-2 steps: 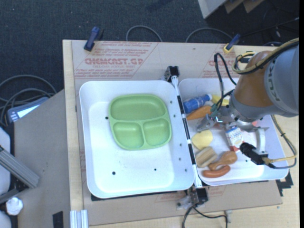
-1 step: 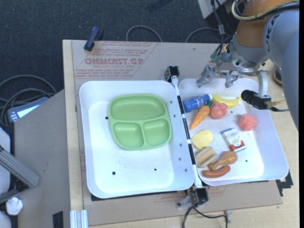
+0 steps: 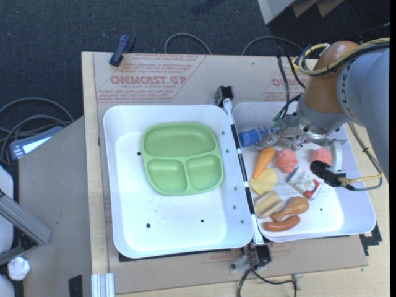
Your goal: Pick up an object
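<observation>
While reaching in from the right, hanging with the gripper [image 3: 291, 135] low over the far part of the right bin [image 3: 356, 218], just right of a blue toy [image 3: 250, 137] and just beyond a pink lump [image 3: 286, 160]. Hiding the gripper's underside beneath the grey wrist, so cannot tell how wide it is standing or whether anything is in it.

Lying crowded together in that same bin: a carrot [image 3: 264, 161] slanting between the blue toy and a yellow piece [image 3: 265, 181], a white and red packet [image 3: 303, 181] right of the yellow piece, a tan bread roll [image 3: 268, 203], a brown drumstick [image 3: 292, 208], and a red sausage [image 3: 281, 225] nearest the near edge. Resting further right, close beside the arm, a pink-red piece [image 3: 323, 156].

Sitting in the left bin [image 3: 124, 166], a green divided plate [image 3: 183, 157]. Lying at the far left of the table [image 3: 185, 79], well apart from both bins, a blue clip [image 3: 120, 49].
</observation>
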`<state>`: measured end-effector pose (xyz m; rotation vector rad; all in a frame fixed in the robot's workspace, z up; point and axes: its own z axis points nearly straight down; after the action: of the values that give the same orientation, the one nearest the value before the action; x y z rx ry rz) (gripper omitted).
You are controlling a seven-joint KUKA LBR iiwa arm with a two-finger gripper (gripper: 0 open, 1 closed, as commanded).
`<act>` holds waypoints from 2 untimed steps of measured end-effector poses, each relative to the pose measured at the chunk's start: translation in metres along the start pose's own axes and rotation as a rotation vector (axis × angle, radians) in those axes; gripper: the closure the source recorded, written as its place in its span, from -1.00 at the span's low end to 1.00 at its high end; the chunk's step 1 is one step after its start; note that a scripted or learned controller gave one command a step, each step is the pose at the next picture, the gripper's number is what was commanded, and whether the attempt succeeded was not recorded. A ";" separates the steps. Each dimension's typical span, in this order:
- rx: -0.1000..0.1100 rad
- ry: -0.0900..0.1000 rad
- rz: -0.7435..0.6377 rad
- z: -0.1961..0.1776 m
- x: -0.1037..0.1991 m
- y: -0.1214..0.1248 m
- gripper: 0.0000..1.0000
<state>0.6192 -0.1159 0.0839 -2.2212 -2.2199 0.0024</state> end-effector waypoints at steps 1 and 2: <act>0.000 0.001 0.000 0.000 0.012 -0.044 -1.00; -0.002 0.000 0.001 -0.010 0.012 -0.044 1.00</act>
<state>0.5753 -0.1042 0.0944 -2.2230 -2.2196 0.0000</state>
